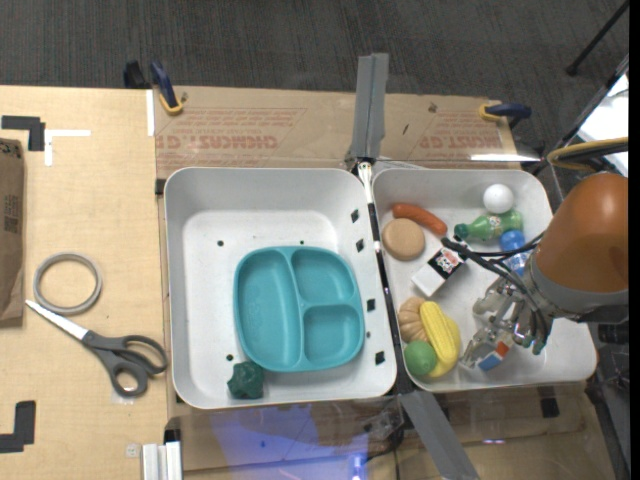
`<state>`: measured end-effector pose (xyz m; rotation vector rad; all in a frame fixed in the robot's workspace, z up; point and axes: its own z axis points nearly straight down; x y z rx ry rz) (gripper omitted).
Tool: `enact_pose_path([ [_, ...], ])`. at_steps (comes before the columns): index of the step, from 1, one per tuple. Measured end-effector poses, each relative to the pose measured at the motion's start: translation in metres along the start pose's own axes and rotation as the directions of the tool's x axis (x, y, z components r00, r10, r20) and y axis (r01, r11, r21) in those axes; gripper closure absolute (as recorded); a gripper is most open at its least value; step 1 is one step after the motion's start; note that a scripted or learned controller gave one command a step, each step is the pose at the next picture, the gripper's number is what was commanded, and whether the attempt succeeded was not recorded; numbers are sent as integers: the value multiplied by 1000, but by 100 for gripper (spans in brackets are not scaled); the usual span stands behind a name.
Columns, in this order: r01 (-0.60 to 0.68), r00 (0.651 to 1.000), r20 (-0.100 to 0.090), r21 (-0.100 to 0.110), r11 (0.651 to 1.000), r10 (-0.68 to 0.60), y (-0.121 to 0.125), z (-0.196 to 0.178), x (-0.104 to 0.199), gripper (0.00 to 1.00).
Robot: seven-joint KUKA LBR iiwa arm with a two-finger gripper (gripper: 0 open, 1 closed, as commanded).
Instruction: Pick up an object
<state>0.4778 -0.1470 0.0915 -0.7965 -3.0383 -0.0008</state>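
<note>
Two white bins sit side by side on the worktop (90, 168); the right bin (560, 368) at the frame's lower right holds the claw (497, 340), low beside a yellow corn cob (440, 330). Whether it is spread or pinching anything cannot be told. A teal tray (298, 308) fills the left bin (190, 268).

A robotics lab or workshop — two white bins (180, 298) sit on a plywood bench (90, 148) lined with clamped cardboard (260, 133), scissors (105, 348) and a tape roll (67, 282) lying by, grey carpet (300, 18) beyond.

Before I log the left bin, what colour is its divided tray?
Teal; the divided tray shows clearly in the camera view.
</note>
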Motion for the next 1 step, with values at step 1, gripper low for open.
enact_pose_path([
  [1, -110, 994, 2, 0, 994, 110, 53, 0, -20, 0],
])
